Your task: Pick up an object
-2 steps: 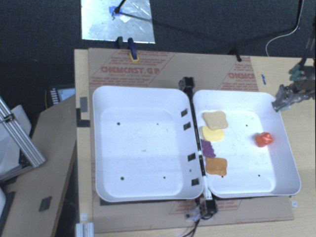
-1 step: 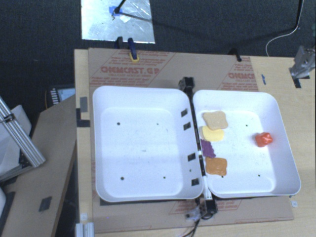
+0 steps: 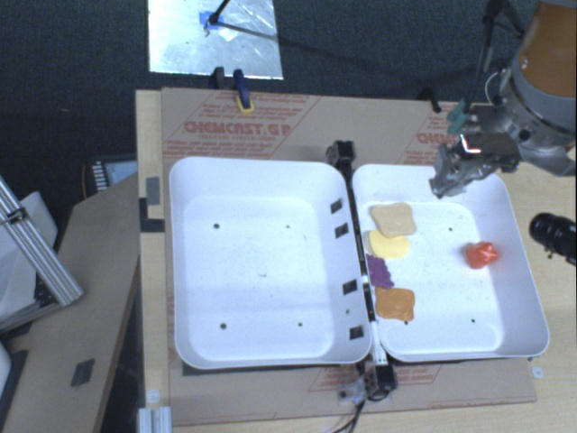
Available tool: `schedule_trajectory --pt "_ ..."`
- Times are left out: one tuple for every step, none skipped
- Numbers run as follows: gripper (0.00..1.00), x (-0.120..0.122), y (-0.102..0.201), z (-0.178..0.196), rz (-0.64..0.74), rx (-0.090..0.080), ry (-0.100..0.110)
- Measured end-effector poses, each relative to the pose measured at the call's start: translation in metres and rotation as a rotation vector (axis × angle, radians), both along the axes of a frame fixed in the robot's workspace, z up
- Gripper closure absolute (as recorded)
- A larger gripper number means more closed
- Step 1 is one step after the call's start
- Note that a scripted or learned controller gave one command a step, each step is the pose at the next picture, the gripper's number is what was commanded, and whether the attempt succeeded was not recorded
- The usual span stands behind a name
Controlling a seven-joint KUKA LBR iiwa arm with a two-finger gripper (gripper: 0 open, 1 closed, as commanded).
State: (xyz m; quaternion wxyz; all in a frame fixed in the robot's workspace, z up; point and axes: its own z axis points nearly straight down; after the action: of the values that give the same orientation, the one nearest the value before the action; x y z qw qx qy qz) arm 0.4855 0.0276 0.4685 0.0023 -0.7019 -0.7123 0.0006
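Nearest the camera, along the bench's front edge, a small bundle of wires and a black connector (image 3: 374, 383) sits below the seam between the two bins. The left bin (image 3: 194, 332) is white and shallow, with a few dark specks on its floor. The right bin (image 3: 514, 323) holds the objects. Closest is an orange-brown piece (image 3: 395, 304) lying flat near the divider, with a purple piece (image 3: 380, 272) touching its upper left edge. Just behind that is a pale yellow piece (image 3: 389, 244), and behind it a tan, bread-like piece (image 3: 394, 219) overlapping the yellow one's top edge. All four form a column along the bin's left side. A red-orange object (image 3: 480, 254) lies apart from them, toward the right wall of the same bin. A row of black clips (image 3: 347, 233) runs down the divider between the bins. Farther back, the gripper (image 3: 448, 180) hangs over the right bin's rear edge, above and right of the tan piece, clear of every object; finger spacing cannot be read from this angle, and nothing is seen between them. The grey arm with its orange band (image 3: 545, 43) rises toward the upper right. Beyond the bins, brown printed cardboard (image 3: 270, 120) covers the bench, and a silver foil sheet (image 3: 212, 25) lies on dark carpet at the far side.
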Motion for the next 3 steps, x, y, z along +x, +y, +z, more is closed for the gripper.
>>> schedule_trajectory --pt "1.0 0.001 0.067 0.015 -0.003 0.0 -0.008" --pt "1.0 0.0 0.145 -0.011 -0.003 -0.001 -0.003" --pt "1.0 0.001 0.177 0.071 -0.007 0.003 -0.014"
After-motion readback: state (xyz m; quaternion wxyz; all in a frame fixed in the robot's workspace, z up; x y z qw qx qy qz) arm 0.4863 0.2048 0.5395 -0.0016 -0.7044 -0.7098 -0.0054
